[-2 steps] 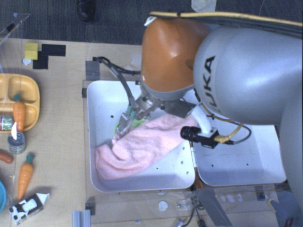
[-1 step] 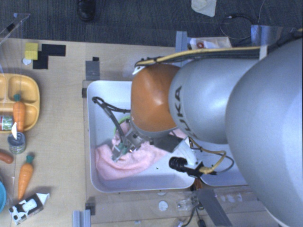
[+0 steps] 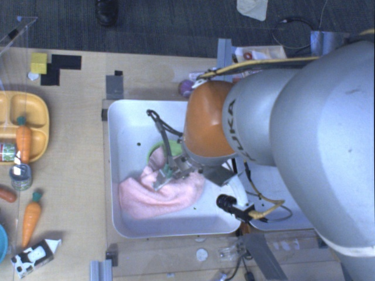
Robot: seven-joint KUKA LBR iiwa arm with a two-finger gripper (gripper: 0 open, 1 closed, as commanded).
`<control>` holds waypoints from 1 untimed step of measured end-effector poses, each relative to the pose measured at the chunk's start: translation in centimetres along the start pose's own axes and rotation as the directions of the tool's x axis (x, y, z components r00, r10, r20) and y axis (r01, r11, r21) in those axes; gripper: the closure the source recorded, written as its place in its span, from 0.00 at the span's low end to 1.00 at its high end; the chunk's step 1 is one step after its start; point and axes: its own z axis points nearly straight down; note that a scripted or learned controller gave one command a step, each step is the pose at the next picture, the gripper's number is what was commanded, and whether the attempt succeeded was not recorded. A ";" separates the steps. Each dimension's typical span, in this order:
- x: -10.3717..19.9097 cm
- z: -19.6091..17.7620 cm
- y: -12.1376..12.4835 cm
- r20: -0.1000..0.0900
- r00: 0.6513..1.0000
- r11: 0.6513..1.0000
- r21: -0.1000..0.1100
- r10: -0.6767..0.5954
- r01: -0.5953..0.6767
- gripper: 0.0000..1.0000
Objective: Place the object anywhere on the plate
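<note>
Beneath the tool [image 3: 166, 173], grip state unclear, a pink cloth [image 3: 153, 196] and green plate [image 3: 159, 152] in the left bin [image 3: 126, 122].

Single fixed overhead camera, slanted down on bins [image 3: 126, 157], arm [image 3: 293, 122] filling right

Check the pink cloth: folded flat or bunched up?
Bunched: the pink cloth lies in a rumpled heap in the white bin, under the gripper.
</note>
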 end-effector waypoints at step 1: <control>1.8 -1.0 0.2 -0.028 0.999 1.000 0.011 -0.023 0.023 1.00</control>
